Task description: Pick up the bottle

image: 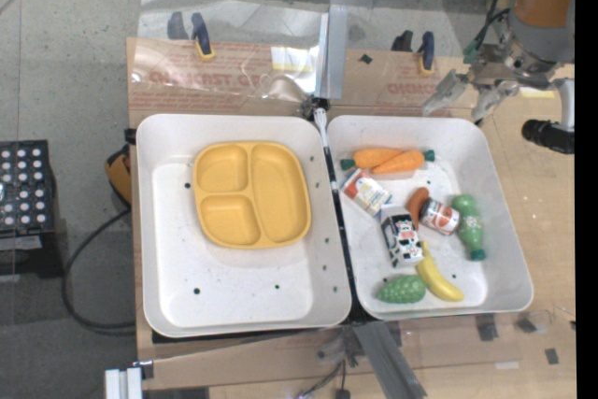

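Two shallow white plastic bins are set side by side on the counter (pixel 547 201), so that one can serve as a source and the other as a destination. The left white bin (pixel 168 276) carries a yellow three-compartment plastic plate (pixel 252 194) near its middle, with nothing seen in its wells. The right white bin (pixel 500 285) holds the clutter: two orange toy carrots (pixel 388 161) laid together near the far wall, a small white and orange carton (pixel 367 192), a red toy sausage (pixel 417 202), a red and white can (pixel 439 218) lying on its side, a black and white toy cow carton (pixel 404 240), a yellow toy banana (pixel 439 280) and a green knobbly toy vegetable (pixel 402 291).

The green plastic bottle (pixel 469 224) is found lying on its side near the bin's right wall, with its neck towards the near edge; the can is touching or just beside it on the left, while its right flank is left free.

The tool (pixel 462 95) is held above the far right corner of the right bin, well apart from the bottle, with its two pale fingers (pixel 447 93) spread wide and nothing between them. That posture is judged to be a ready position before a descent. A grasp across the bottle's body would probably be needed, and crowding by the can is judged the main risk.
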Tool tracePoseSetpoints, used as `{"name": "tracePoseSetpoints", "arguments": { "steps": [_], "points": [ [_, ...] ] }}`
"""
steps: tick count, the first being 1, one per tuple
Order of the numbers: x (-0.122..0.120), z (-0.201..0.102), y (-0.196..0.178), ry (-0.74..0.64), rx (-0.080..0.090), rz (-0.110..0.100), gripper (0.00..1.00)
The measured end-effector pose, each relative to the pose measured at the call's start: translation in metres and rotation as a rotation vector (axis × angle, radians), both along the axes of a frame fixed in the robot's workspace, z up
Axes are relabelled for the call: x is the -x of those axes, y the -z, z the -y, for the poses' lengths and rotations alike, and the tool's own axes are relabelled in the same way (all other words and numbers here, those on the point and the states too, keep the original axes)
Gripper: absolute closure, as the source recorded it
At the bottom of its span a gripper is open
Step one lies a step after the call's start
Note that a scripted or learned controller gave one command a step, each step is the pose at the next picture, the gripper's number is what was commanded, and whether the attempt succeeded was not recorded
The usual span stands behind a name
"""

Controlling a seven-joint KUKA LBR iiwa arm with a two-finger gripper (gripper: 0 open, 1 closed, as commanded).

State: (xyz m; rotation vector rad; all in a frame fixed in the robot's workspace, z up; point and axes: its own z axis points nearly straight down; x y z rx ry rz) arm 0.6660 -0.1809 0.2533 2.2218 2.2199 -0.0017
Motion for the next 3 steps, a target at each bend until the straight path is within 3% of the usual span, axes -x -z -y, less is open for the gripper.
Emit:
{"name": "tracePoseSetpoints", "arguments": {
  "steps": [1,2,3],
  "points": [
    [0.072,0.016,0.083,0.065,0.002,-0.003,0.0],
    [0.093,0.026,0.136,0.009,-0.001,0.026,0.0],
    [0.132,0.028,0.144,-0.279,0.001,0.039,0.0]
  ]
}}
